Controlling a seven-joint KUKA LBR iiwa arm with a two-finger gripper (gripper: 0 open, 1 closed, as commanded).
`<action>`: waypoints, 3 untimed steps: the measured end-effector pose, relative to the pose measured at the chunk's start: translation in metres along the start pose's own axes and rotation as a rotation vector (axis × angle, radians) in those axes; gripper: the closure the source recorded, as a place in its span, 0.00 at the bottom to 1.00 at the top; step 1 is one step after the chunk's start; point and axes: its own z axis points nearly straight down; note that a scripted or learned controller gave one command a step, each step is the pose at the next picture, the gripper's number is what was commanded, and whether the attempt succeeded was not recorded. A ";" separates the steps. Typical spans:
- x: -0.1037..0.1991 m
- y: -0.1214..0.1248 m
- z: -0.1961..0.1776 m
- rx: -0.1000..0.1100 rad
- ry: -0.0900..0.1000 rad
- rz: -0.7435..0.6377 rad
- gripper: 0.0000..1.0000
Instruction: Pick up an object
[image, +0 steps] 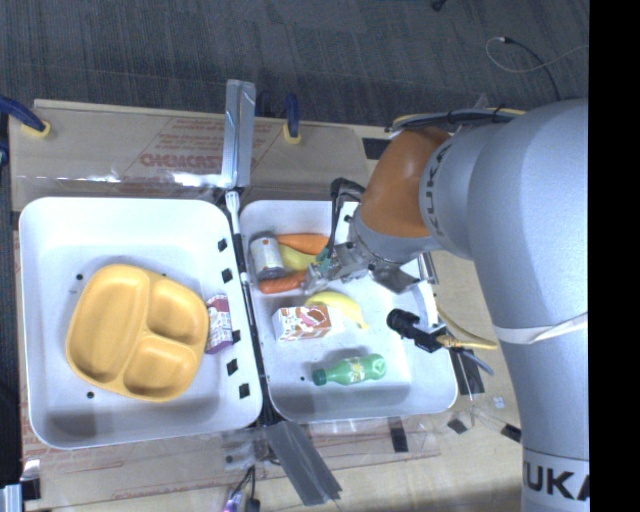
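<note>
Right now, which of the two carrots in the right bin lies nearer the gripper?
The lower carrot, below the can, beside the gripper; the other carrot lies higher.

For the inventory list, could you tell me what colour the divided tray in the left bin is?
The divided tray is yellow, seen plainly in the camera view.

Right bin (430, 395) crowded w/ items; left bin's (60, 230) rim area open.

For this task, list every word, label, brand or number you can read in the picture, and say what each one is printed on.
"KUKA": on the grey arm base, bottom right, cut off at the edge.
Red print on the cardboard sheet behind the bins: upside down, too blurred to read.
Labels on the small carton, green bottle, can and packet: too small to read.
</note>
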 end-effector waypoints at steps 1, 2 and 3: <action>-0.077 -0.058 0.008 -0.001 0.002 -0.003 1.00; -0.077 -0.058 0.008 -0.001 0.002 -0.004 0.00; -0.056 -0.134 0.009 -0.001 0.003 0.066 0.00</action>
